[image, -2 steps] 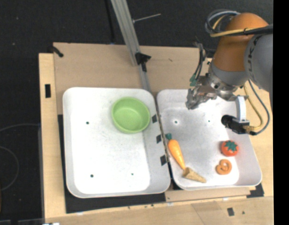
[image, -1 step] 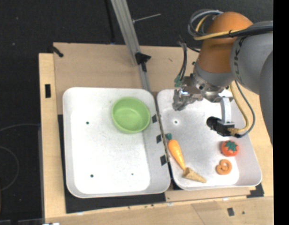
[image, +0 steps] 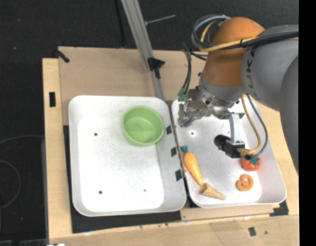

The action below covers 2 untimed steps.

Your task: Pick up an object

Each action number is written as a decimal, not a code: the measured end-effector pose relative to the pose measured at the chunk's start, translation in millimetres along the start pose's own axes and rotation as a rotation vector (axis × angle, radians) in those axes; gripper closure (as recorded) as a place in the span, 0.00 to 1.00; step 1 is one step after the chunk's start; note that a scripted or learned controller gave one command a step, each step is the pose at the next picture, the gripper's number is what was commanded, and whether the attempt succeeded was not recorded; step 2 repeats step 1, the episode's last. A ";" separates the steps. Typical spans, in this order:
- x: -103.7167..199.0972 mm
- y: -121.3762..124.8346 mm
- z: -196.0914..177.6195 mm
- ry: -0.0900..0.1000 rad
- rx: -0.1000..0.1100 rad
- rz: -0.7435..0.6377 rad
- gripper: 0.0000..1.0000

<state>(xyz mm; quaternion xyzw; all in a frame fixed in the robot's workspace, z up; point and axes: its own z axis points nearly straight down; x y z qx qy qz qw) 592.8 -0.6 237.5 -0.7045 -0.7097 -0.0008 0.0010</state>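
My gripper point(image: 187, 116) hangs over the far left corner of the right bin point(image: 209, 137), above bare bin floor. An orange carrot point(image: 192, 167) with a green top lies along that bin's left wall, nearer the front. A tan cone-shaped piece point(image: 212, 191) rests just in front of the carrot. A red tomato point(image: 250, 162) and a small orange pretzel point(image: 244, 182) sit at the right side. A green bowl point(image: 143, 125) stands upright in the left bin point(image: 96, 158), at its far right.
A grey metal pole point(image: 140, 35) slants up from between the bins' far edges. The bins sit on a tan bench point(image: 96, 70), with dark floor around it.
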 end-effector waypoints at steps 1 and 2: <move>52.9 -24.2 7.0 -0.001 0.001 0.000 1.00; 52.9 -24.2 7.0 -0.001 0.001 0.000 1.00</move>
